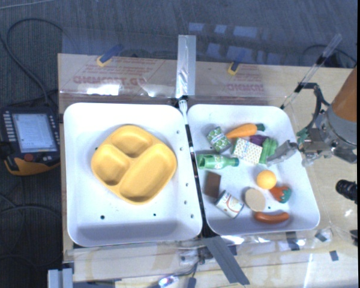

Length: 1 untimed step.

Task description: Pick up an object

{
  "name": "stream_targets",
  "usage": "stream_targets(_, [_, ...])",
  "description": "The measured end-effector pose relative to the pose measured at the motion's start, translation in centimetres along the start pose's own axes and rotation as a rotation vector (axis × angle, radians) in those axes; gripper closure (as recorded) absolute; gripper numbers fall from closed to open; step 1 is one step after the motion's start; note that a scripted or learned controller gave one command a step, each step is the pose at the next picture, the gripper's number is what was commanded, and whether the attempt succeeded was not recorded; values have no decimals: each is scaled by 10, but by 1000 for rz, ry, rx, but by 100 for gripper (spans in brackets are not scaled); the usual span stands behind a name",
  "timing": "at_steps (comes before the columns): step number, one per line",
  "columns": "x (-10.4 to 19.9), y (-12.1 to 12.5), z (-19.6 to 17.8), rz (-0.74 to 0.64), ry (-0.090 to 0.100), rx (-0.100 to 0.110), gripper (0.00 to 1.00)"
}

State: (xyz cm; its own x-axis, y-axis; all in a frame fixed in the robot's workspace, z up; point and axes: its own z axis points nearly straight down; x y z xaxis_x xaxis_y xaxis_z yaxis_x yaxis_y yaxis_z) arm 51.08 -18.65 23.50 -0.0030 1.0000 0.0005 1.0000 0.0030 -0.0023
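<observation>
Two shallow white bins sit side by side on the tabletop. The left bin [78, 221] holds a yellow sectioned tray [134, 162], which lies in the middle of it, a little toward the far side. The right bin [306, 218] carries the small things. Toward its far edge lies a carrot [242, 130], with a green-and-white can [218, 138] just beside it on the side of the divider between the bins. Near the bin's middle a green bottle [217, 161] lies on its side, pointing away from the divider, and beside it is a white speckled packet [248, 150] with a dark purple piece [259, 141] and a green piece [266, 151] close against it. A brown block [212, 184] and a small white carton [230, 204] lie nearer the front edge by the divider. An orange ball [265, 179], a tan round piece [255, 199], a red-and-green piece [281, 192] and a red sausage [272, 217] cluster toward the front right corner of that bin. The claw [285, 151] reaches in over the right edge of the right bin, its grey tip low beside the green piece; whether its fingers are apart or together cannot be told, and nothing can be seen between them.
</observation>
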Motion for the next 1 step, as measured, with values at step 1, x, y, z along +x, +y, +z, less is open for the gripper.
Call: stream_targets(1, [8,-8,116,88,1,2,0])
